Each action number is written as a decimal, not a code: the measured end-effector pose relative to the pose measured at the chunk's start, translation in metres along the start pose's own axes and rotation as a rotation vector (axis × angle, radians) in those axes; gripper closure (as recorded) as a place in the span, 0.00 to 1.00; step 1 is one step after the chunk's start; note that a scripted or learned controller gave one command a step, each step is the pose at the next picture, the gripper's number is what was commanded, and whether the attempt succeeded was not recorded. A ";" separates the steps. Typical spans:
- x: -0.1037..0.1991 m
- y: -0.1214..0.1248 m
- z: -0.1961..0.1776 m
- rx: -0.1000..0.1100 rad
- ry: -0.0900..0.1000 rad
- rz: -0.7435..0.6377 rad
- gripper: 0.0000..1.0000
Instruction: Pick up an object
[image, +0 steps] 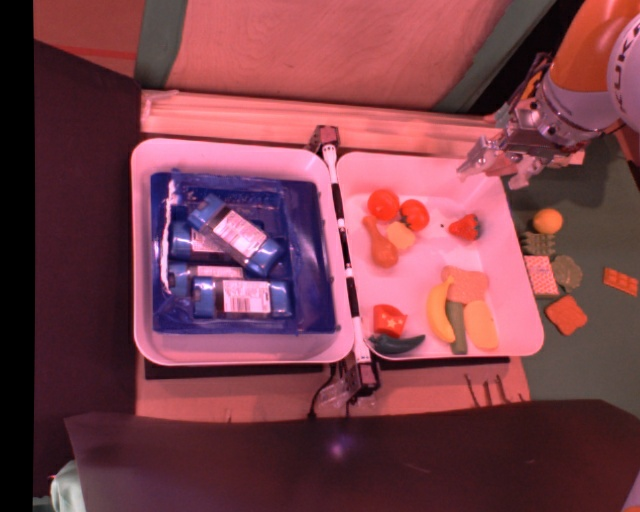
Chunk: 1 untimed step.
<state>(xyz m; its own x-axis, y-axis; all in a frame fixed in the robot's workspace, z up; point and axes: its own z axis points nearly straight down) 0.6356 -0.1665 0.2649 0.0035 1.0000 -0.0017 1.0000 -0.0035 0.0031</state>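
Observation:
The right white bin (500, 205) holds toy food: two red tomatoes (382, 204) (414, 214), a drumstick (380, 243), a strawberry (463, 228), a banana (438, 312), a yellow-orange piece (481, 324), a red piece (389, 320) and a dark green pepper (398, 345). My gripper (497, 168) hangs over the bin's far right corner, above and to the right of the strawberry. Its two fingers stand apart with nothing between them.
The left bin (145, 250) holds a blue tray (165, 310) with several blue bottles (235, 232). On the bench right of the bins lie a yellow ball (547, 221), a waffle piece (540, 274) and flat biscuits (566, 314). A divider rail (340, 230) runs between the bins.

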 end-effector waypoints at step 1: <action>0.000 0.000 0.000 0.000 0.000 0.000 0.00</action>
<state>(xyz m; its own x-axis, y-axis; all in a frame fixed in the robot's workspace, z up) 0.6356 -0.1665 0.2649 0.0035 1.0000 -0.0017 1.0000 -0.0035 0.0031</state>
